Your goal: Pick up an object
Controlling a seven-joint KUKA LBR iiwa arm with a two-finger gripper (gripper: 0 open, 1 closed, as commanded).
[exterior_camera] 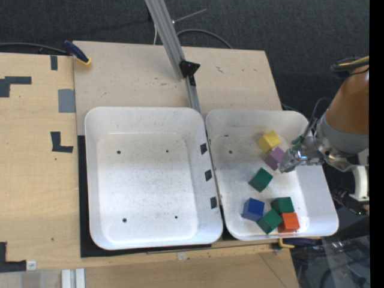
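The right bin (240,131) holds several small blocks. A yellow block (269,140) lies near its upper middle, with a purple block (276,157) just below it. A dark green block (260,179) sits in the bin's centre. Near the front edge cluster a blue block (253,208), two green blocks (282,205) (269,221) and an orange block (290,222). My gripper (290,161) reaches in from the right and sits low, right beside the purple block, touching or nearly touching its right side. The arm's wrist (345,122) hangs above the bin's right rim.
The left bin (144,179) lies beside the right one. A slanted metal pole (171,32) with a black clamp crosses the bench behind the bins. Cables run along the right edge near the arm.
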